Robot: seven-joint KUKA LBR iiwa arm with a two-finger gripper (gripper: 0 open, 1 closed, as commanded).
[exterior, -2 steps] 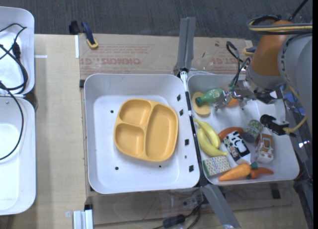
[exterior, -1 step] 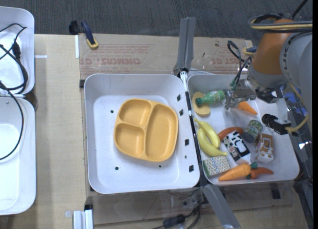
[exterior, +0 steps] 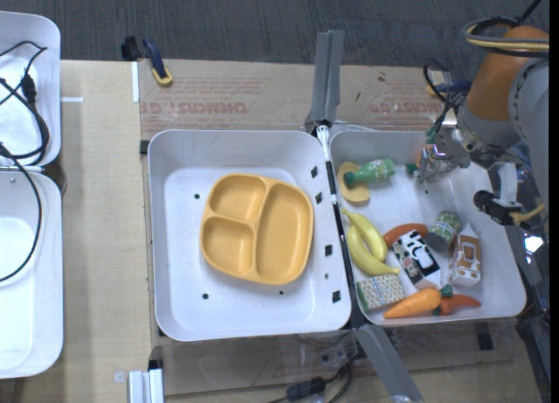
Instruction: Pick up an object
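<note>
In the right-hand shallow white bin (exterior: pixel 502 301), a small green plastic bottle (exterior: pixel 373 170) lies on its side near the far wall, beside one tan disc (exterior: pixel 354 191). Two yellow bananas (exterior: pixel 367 244) and one orange carrot (exterior: pixel 415 302) lie nearer. The grey two-finger gripper (exterior: pixel 428 163) hangs just right of the bottle; how far its jaws are apart I cannot tell.

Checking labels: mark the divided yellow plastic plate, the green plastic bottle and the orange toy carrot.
divided yellow plastic plate (exterior: pixel 258 228), camera view, central ridge.
green plastic bottle (exterior: pixel 374 170), camera view, body.
orange toy carrot (exterior: pixel 413 302), camera view, thick middle.
</note>
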